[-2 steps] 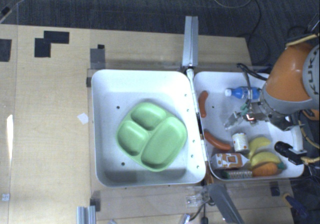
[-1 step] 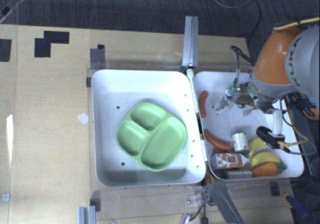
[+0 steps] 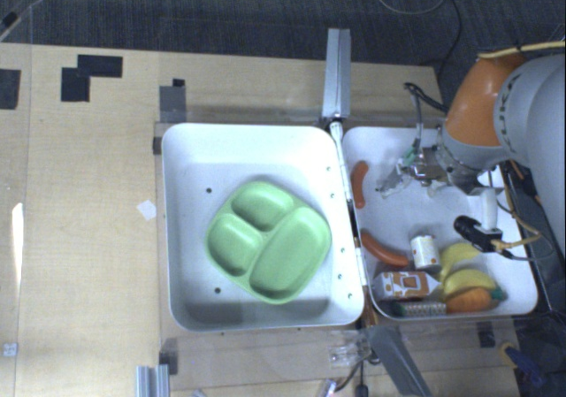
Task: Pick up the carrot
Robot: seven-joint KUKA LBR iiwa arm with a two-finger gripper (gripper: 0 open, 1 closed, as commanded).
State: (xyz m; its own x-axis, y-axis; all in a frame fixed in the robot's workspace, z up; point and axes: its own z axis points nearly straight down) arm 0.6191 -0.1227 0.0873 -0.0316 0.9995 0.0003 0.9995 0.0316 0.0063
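Note:
The carrot (image 3: 385, 249), long, orange-red and tapered, lies near the left wall of the right bin (image 3: 389, 141), next to a small white can (image 3: 425, 252). My gripper (image 3: 395, 179) hangs over the bin's upper middle, up and to the right of the carrot and well apart from it. It is open, with nothing between its fingers. A shorter orange-red sausage-like piece (image 3: 359, 185) lies just left of the fingertips, along the bin's left wall.
Two yellow bananas (image 3: 462, 256), an orange fruit (image 3: 469, 300) and a brown carton (image 3: 409, 284) crowd the right bin's front. A green divided plate (image 3: 268, 240) lies in the left bin (image 3: 186, 209). A metal post (image 3: 336, 77) stands between the bins at the back.

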